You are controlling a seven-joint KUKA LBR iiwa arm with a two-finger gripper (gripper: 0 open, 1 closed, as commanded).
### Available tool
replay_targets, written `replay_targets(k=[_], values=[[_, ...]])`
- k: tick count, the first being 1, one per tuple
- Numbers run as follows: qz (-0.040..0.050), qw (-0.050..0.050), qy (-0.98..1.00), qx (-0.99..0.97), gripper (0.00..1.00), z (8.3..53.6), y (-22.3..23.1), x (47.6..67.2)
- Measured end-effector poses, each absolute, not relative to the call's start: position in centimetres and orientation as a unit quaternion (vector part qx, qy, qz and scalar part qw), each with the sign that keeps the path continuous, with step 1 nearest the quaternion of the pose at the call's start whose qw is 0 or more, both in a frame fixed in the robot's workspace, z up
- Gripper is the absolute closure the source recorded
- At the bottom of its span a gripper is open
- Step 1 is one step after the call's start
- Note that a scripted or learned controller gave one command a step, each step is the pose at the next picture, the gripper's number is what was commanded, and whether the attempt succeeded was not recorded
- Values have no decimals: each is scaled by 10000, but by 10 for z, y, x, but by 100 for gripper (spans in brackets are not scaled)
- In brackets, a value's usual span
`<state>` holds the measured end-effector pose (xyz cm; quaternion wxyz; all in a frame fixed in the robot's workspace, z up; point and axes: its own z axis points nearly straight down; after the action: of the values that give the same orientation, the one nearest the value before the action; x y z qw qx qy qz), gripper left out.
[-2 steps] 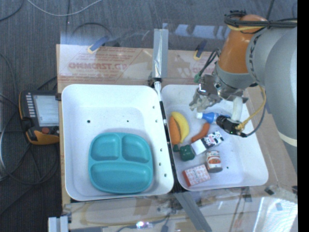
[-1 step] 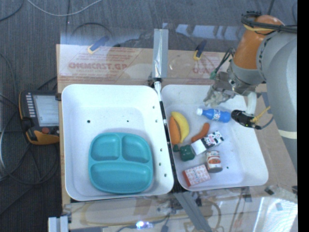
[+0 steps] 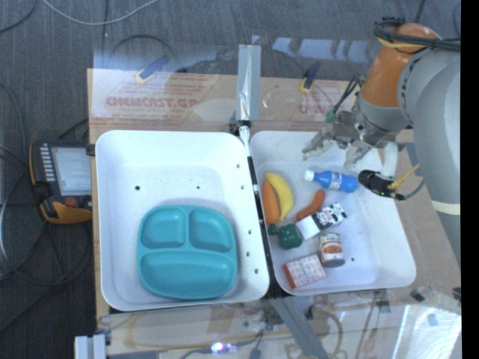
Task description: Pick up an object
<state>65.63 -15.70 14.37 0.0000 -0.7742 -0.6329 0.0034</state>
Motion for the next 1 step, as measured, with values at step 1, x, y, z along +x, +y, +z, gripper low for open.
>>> replay_targets(k=[1], values=[[-26, -32, -6434, -7655, 0, 88, -183, 629]])
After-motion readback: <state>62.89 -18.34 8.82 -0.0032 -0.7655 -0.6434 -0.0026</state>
